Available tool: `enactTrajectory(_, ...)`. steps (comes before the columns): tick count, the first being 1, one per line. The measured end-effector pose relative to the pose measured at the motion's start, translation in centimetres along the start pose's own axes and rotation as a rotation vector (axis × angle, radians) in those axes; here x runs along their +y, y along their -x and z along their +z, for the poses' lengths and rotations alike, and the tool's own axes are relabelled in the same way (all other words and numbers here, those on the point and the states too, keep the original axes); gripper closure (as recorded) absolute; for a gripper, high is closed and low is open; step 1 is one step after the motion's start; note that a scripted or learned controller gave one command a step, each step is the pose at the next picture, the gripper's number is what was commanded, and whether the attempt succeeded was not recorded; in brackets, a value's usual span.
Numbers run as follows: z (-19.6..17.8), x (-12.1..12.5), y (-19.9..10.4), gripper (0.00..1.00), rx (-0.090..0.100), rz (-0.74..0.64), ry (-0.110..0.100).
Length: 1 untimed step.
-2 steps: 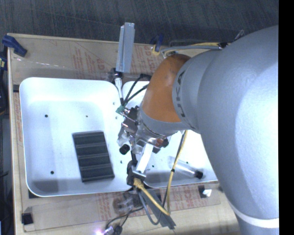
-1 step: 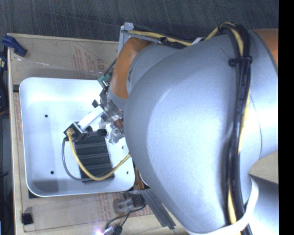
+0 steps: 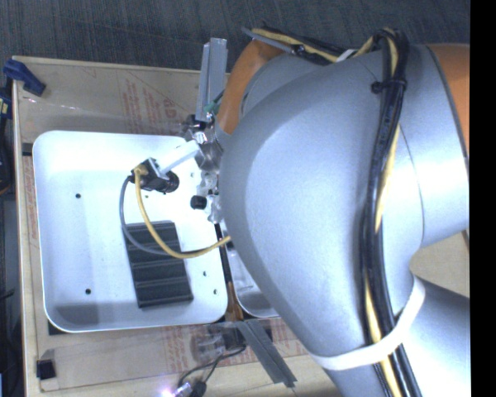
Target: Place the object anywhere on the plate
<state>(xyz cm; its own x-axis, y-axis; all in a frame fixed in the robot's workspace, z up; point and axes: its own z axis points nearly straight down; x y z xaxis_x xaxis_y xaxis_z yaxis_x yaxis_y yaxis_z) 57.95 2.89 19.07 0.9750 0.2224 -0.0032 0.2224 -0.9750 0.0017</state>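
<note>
Dark and ribbed, a flat rectangular block (image 3: 159, 275) is being carried on the floor of the left white bin (image 3: 66, 246). It is lying flat, below the tool (image 3: 203, 168) and to its left as the camera looks down, and it is clearly apart from it. The block's long sides are being shown at a slight slant to the bin's walls. Its lower end is lying close to the bin's lower rim, though contact there cannot be told.

The tool is being held over the bin's right-hand part, near the wall shared with the neighbouring bin. Most of it is being hidden by the broad grey arm (image 3: 331, 205), so whether it is released or clenched cannot be told. No thing is being seen in its grasp.

Below and to the right of the tool, a narrow strip of the right white bin (image 3: 252, 304) is being left uncovered under the arm. Both bins are being borne by the pale wooden desk (image 3: 107, 93). Straight above the tool, an upright metal bracket (image 3: 214, 69) is being shown at the desk's far edge. Far to the tool's upper left, a blue clamp (image 3: 22, 77) is being shown at the desk's corner. Beyond the desk, dark carpet (image 3: 107, 15) is being seen.
</note>
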Motion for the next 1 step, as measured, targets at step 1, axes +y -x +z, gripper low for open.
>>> enactTrajectory(1,8.49,-9.18,-2.21,1.00,-0.002,0.017,-0.002)
